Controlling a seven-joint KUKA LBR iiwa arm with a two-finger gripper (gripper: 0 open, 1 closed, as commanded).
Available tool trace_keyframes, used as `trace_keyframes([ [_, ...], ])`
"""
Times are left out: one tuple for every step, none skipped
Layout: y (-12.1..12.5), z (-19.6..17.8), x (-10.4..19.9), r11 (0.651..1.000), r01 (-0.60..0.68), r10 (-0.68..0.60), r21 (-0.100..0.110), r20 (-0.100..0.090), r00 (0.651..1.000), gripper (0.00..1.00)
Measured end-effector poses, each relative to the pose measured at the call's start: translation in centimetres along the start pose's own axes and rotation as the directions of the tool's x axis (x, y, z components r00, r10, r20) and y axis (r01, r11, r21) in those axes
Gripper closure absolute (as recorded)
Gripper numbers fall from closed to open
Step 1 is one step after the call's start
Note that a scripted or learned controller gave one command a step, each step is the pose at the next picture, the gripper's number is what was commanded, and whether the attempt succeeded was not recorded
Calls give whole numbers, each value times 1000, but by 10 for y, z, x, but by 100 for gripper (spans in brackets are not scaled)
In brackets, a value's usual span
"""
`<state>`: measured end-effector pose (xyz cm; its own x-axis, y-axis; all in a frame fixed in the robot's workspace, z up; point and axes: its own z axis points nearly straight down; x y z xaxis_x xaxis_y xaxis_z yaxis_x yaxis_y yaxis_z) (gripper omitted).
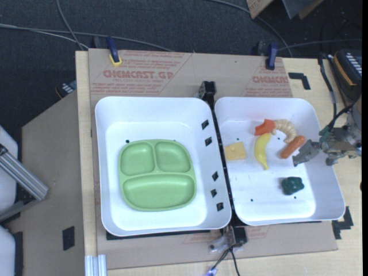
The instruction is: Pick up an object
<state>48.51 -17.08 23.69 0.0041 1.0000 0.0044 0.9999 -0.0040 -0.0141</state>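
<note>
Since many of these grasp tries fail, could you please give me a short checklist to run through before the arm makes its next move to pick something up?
1. Objects available in the right bin: ok. A yellow banana, orange carrot, green piece and tan block lie there.
2. Gripper over the right bin: ok, at its right rim beside the carrot.
3. Gripper free of any object: ok, nothing seen between its fingers.
4. Finger opening: cannot tell, too blurred.
5. Target stands apart: not ok for the carrot, crowded by the banana and a pale curved piece; ok for the green piece.
6. Left bin holds only the green divided plate: ok.
</note>
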Motion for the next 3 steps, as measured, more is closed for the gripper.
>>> trace_keyframes([
  [3, -6, 0, 1000, 4, -4, -13, 3, 1000, 0],
  [3, 36, 2, 1000, 4, -4, -8, 1, 1000, 0],
  [4, 81, -5, 1000, 3, -3, -8, 1, 1000, 0],
])
